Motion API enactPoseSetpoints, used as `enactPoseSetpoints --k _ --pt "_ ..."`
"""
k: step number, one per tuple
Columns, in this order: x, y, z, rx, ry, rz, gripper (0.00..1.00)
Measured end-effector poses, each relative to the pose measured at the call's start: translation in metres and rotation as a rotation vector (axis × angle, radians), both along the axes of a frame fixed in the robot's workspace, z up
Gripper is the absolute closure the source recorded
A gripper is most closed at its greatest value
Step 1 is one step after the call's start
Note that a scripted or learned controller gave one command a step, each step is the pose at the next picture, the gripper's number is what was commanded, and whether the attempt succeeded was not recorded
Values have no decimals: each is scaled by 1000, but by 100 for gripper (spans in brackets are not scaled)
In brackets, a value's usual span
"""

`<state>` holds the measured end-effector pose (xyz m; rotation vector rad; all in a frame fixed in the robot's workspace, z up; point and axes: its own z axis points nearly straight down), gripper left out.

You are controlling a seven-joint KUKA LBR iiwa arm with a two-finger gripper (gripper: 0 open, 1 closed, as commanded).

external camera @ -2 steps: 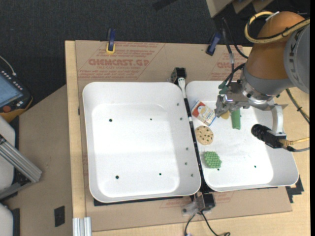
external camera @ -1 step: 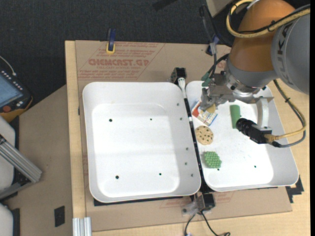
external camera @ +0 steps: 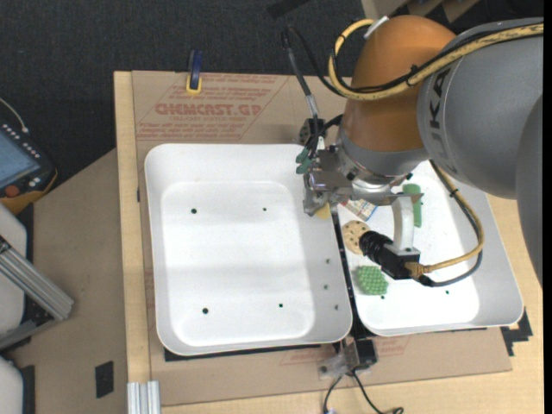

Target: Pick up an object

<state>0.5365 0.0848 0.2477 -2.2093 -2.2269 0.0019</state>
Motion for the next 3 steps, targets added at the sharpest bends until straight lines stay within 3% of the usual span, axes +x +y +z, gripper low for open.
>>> enactPoseSetpoints --k 1,2,3 --pt "-31 -4 19 -1 -1 -7 100" --pt "-34 10 78 -1 -11 -5 100" --pt "-59 -4 58 -3 1 -10 100"
